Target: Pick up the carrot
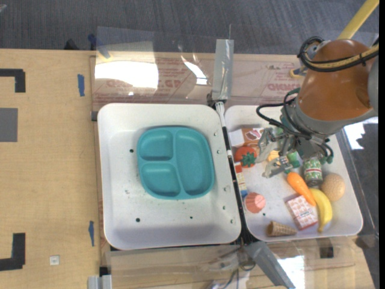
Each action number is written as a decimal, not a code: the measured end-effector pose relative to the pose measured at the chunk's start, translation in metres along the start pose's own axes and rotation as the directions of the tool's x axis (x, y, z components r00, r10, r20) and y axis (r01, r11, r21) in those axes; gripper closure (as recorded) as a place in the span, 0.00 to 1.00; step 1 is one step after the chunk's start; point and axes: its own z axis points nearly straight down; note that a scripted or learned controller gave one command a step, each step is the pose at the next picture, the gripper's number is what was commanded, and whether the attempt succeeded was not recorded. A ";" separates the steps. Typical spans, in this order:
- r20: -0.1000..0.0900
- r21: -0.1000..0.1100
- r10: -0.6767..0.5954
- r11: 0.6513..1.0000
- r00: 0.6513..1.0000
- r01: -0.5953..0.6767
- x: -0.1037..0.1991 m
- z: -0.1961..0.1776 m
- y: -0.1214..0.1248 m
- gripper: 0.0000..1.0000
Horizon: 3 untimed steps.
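The orange carrot lies slantwise in the right bin, between a green-and-white can and a yellow banana. My gripper hangs low over the middle of that bin, just up and left of the carrot's thick end. The wrist's orange band covers the bin's far right part. The carrot rests on the bin floor, apart from the gripper.
The left bin holds a teal divided plate. Around the carrot are a tan egg-shaped piece, a pink wafer block, an ice-cream cone, a pink cupcake, a red fruit and a small carton.
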 end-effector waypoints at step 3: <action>-0.021 -0.012 -0.238 0.971 0.971 0.238 0.016 0.090 -0.030 0.00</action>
